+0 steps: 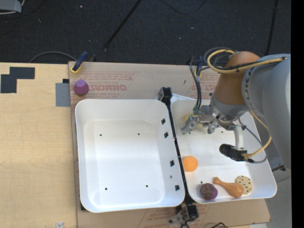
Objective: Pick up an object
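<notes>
1. Reaching in from the right, the arm (247, 87) hangs over the right bin (266, 186), its orange band above the wrist.
2. Its tool (199, 126) sits over the upper part of that bin, close to the divider (172, 141) where the two bins meet.
3. Whether the fingers are spread or pressed together, I cannot tell; nothing shows between them.
4. An orange ball (190, 164) lies in the right bin just right of the divider, below the tool and apart from it.
5. A purple ball (208, 191) rests near the bin's lower edge, further from the divider than the orange one.
6. A drumstick (228, 186) lies just right of the purple ball, slanting down to the right.
7. A cookie (243, 184) with dark spots touches the drumstick's thick end, farthest from the divider.
8. Left of the divider is the left bin (83, 127), white like its neighbour.
9. A purple cup (81, 87) stands on the table (33, 151) beyond the left bin's upper left corner.
10. Yellow and dark cables (216, 61) loop above the wrist.
</notes>
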Motion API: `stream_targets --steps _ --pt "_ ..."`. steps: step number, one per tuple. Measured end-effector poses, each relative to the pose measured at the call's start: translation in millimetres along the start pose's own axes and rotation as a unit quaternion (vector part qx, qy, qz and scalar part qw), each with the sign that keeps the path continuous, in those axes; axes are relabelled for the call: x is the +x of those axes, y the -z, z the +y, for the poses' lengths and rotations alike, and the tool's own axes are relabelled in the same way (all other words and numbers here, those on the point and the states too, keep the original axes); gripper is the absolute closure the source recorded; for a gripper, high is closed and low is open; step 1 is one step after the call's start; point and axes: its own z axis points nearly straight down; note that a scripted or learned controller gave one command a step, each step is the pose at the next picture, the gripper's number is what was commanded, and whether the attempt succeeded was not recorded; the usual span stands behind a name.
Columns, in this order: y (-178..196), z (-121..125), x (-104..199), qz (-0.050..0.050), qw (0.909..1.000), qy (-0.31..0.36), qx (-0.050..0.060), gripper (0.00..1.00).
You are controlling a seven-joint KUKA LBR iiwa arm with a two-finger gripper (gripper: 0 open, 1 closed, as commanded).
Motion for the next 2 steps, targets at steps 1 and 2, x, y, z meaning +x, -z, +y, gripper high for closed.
stream_targets --steps 1,2 --pt "-20.2 11.2 8.6 0.000 1.0000 0.001 0.001 0.00" --pt "-19.4 3.8 8.0 0.000 1.0000 0.001 0.000 0.00"
